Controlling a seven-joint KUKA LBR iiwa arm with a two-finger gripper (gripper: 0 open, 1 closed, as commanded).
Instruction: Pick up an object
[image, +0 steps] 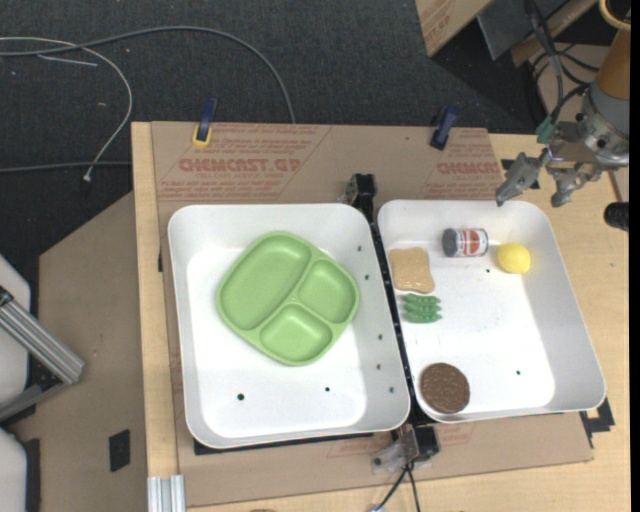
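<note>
Gripper (538, 185) is seen above the far right corner of the right bin (570, 320), fingers spread apart, nothing between them; likely parked high for a clear descent. Candidates are all laid loose in that bin: small can (465, 241) on its side, yellow ball (514, 258) just beside it, tan slab (410, 269), green pods (420, 309), brown disc (444, 387) at the near rim. A green divided plate (288, 297) is kept in the left bin (200, 370). Ball and can are judged the nearest targets.

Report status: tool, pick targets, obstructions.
Tool open, above right bin's far edge, holding nothing. Can and yellow ball nearest. Nothing in the way.
</note>
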